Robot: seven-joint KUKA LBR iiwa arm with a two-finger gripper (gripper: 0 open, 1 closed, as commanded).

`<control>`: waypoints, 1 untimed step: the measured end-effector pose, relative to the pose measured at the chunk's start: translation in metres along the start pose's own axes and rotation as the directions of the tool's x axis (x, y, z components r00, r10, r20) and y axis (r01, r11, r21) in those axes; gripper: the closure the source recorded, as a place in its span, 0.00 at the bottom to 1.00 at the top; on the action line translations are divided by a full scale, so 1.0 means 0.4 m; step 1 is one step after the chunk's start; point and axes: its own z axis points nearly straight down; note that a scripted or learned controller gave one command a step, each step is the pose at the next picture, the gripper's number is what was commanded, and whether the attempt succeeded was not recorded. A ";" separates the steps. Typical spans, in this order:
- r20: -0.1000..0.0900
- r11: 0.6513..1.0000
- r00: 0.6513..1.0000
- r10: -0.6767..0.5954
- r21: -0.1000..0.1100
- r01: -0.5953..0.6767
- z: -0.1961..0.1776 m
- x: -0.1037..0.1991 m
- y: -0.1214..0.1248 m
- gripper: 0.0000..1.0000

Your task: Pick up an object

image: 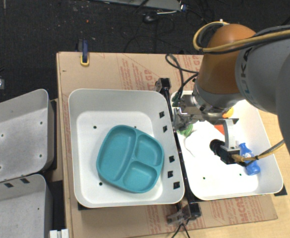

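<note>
My gripper (187, 117) hangs low over the far left part of the right bin (234, 185), under the orange wrist band. A small green object (186, 130) lies just below it, by the bin's left wall. Close to the wrist lies a small orange-red piece (218, 129). A blue object (253, 168) rests near the right bin's front right. In the left bin (85, 108) a teal divided plate (130, 158) lies flat. The arm hides the back of the right bin.
The two bins sit on a brown board (110, 66) with a blue and yellow clamp (85, 53) at its back left. Spare white bins (16, 133) lie off the board to the left. Cables run across the dark floor behind.
</note>
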 end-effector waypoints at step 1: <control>0.000 1.000 1.000 -0.001 0.000 0.001 0.009 0.151 0.010 1.00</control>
